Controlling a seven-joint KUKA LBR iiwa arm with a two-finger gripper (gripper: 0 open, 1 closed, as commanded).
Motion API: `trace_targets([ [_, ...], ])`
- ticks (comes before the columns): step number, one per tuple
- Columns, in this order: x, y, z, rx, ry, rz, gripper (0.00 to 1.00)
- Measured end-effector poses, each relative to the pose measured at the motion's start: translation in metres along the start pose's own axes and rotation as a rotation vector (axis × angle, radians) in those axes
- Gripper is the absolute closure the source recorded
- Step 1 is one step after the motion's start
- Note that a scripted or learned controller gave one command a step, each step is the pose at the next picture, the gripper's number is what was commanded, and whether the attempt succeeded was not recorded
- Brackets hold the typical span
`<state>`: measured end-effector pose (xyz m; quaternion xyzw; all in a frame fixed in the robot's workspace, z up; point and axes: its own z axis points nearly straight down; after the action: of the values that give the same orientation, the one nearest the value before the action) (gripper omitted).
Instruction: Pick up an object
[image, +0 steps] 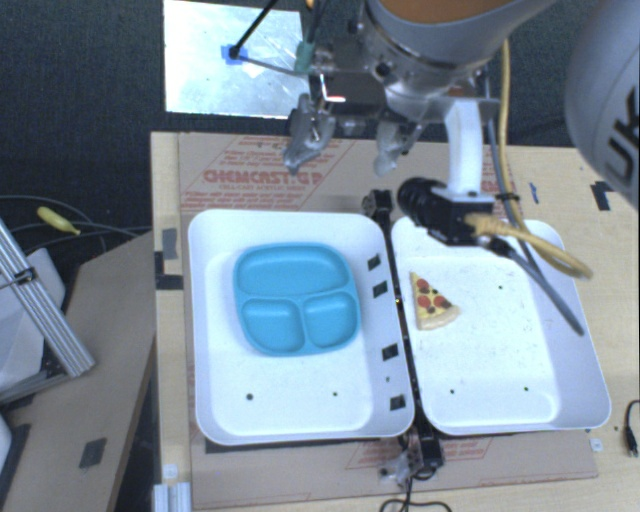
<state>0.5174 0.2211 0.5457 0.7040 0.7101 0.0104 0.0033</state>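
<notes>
From above, the claw (350, 145) hangs over the table's far edge, beyond both bins, its two fingers spread apart with nothing between them. The pizza slice toy (433, 300) lies in the right bin (520, 390), near its left wall. A blue divided plate (297, 298) sits in the left bin (290, 415).

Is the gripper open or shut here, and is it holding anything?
Open, holding nothing: the two-finger metal gripper hangs above the bench behind the bins, fingers apart with bare cardboard between them.
</notes>
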Motion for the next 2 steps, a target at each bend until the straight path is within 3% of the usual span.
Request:
trace_targets([
  [1, -0.001, 0.001, -0.001, 0.015, -0.007, -0.003, 1.00],
  [2, -0.001, 0.055, 0.132, 0.027, -0.015, 0.010, 1.00],
])
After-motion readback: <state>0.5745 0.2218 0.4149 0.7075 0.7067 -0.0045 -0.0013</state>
